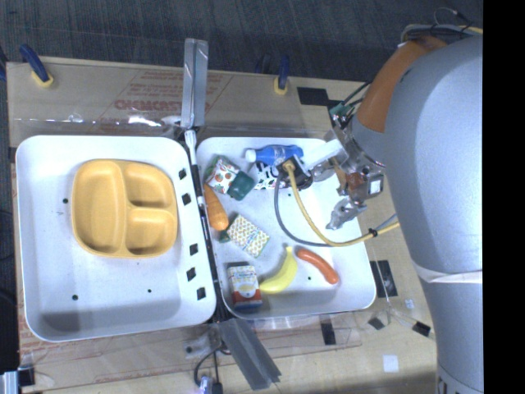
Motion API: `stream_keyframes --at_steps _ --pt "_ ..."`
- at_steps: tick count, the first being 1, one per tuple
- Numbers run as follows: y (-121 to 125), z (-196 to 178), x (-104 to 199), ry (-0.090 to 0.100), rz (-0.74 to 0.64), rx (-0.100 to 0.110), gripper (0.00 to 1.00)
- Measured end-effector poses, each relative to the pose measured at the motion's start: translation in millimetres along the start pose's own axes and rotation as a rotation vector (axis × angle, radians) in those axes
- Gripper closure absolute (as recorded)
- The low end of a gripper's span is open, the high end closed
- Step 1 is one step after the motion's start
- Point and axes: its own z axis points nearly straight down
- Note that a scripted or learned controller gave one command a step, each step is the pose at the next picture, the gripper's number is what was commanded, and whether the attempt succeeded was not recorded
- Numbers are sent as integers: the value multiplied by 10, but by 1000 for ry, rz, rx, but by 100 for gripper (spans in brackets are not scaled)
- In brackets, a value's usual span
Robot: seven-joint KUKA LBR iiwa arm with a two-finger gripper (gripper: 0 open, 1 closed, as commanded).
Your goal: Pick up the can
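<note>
Tool (354,194) sits over the right bin's (344,294) right edge, hanging off the grey arm (435,162) that comes in from the right, orange band (379,97) just above the wrist. Can't tell how the tool is set from this angle; too much clutter and cable around it. Nothing visibly gripped. A yellow hose (312,220) and a black cable (279,212) loop from the tool down across the bin floor.

Can (244,286) lies at the near-left corner of the right bin, red-orange label, right against the front rim, well apart from the tool. Banana (280,274) is just beside it on the right, then a red sausage-shaped toy (317,266) further right.

Rest of the right bin: carrot (216,208) along the left wall, patterned square packet (248,236) near the middle, small printed box (220,173) and a dark green piece (240,187) at the far left, blue bottle (275,155) lying at the far side with a black-and-white patterned item (264,173) beside it.

Left bin (41,302) holds a yellow divided plate (125,208), three compartments, sitting flat.

Both bins rest on the cardboard-covered surface (123,84), blue clamps (36,64) at its far edge.
</note>
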Motion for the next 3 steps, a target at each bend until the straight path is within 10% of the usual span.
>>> stream_keyframes --at_steps 1,2,3 --pt "-232 835 725 -1 1 0 0" --pt "-472 1377 316 -2 13 0 0" --pt "-538 25 454 1 -72 -1 0"
